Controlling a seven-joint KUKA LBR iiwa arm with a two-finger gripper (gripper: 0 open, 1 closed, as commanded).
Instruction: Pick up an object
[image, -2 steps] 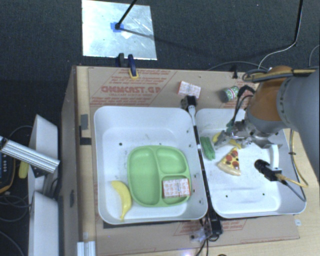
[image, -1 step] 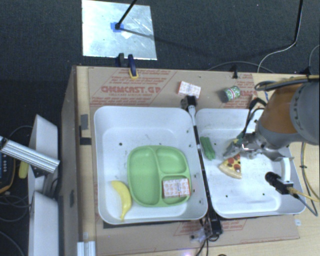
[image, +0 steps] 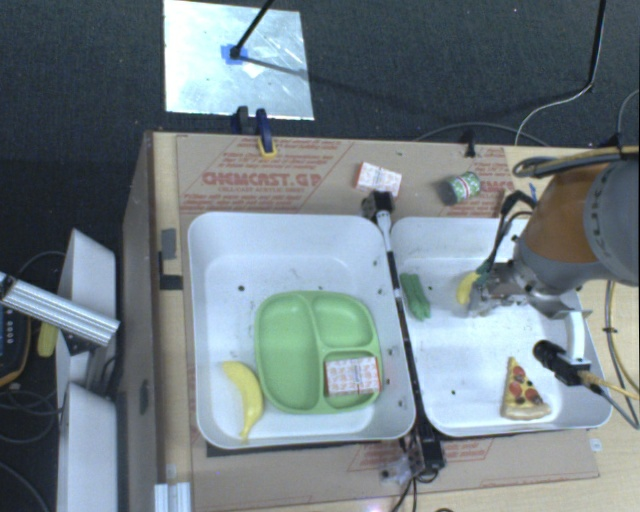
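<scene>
My gripper (image: 484, 297) hangs low in the right bin (image: 450, 400), near its back right part. A small yellow object (image: 466, 288) lies right at the gripper's left side, touching or nearly touching it. A green object (image: 414, 297) lies by the bin's left wall. A pizza slice (image: 522, 391) rests in the front right corner. In the left bin (image: 230, 250) a green divided plate (image: 300, 345) bears a pink-and-white packet (image: 352, 376), and a banana (image: 244, 395) lies beside the plate at the front left.
The grey arm with its orange band (image: 565, 225) reaches in from the right over the right bin's edge. A green can (image: 463, 186) and a small packet (image: 378, 179) sit on the bench behind the bins. Cables run along the right side.
</scene>
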